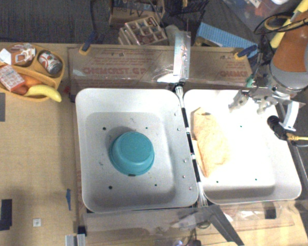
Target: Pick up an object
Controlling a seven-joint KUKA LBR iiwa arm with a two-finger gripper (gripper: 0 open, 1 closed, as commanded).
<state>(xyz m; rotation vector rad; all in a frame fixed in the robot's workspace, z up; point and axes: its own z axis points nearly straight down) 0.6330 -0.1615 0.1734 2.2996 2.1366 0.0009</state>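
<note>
A teal bowl (132, 153) lies upside down in the middle of the left bin (92, 111). A tan, crumpled cloth-like piece (210, 141) lies along the left side of the right bin (256, 183). My gripper (250, 103) hovers over the far right part of the right bin, to the right of the tan piece and apart from it. Its fingers (238, 101) stand spread, with nothing between them.
A yellow tray (0, 78) with a banana (45, 91) and food packets sits on the bench at the far left. Cardboard walls (123, 66) run behind both bins. Boxes and cables lie beyond the bench.
</note>
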